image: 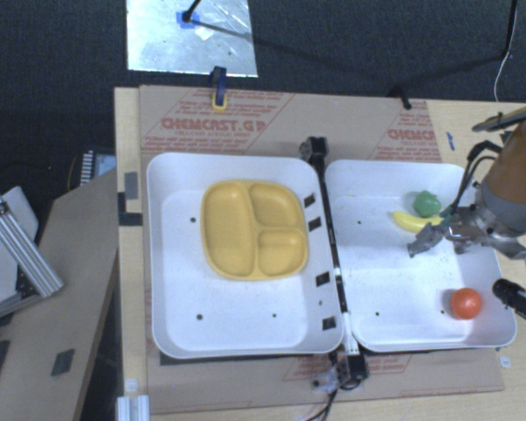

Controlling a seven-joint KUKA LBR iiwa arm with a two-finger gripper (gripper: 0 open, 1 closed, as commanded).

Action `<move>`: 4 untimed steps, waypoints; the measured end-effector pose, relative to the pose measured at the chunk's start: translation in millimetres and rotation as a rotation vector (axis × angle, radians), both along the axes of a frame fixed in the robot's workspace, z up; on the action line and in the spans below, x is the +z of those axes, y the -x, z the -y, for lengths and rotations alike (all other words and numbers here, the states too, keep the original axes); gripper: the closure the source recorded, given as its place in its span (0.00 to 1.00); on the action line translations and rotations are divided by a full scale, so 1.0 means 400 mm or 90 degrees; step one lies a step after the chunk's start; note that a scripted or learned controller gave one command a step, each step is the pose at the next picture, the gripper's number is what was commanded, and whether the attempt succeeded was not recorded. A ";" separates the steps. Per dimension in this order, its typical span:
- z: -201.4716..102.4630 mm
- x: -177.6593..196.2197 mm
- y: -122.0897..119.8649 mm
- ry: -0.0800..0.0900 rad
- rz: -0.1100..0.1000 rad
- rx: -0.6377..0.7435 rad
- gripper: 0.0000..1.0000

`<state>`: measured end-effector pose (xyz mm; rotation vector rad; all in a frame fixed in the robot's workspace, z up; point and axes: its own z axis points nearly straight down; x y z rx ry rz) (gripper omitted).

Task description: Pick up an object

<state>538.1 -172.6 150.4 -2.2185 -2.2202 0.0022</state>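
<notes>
The claw (427, 239) hangs released and bare. Just above it lies the banana (409, 221), likely light, stiff and a little slick, so pinch it across its middle.

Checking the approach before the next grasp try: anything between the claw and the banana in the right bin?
Nothing visible. The claw hangs just beside the yellow banana, at its lower right. The green object touches the banana's far side, away from the claw, and the orange ball lies apart, nearer the bin's front corner.
</notes>
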 end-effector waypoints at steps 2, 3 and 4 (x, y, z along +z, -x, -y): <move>-0.020 -0.090 0.010 0.001 0.003 0.000 1.00; -0.017 0.068 -0.007 0.002 0.007 0.002 1.00; -0.016 0.186 -0.012 0.002 0.006 0.003 1.00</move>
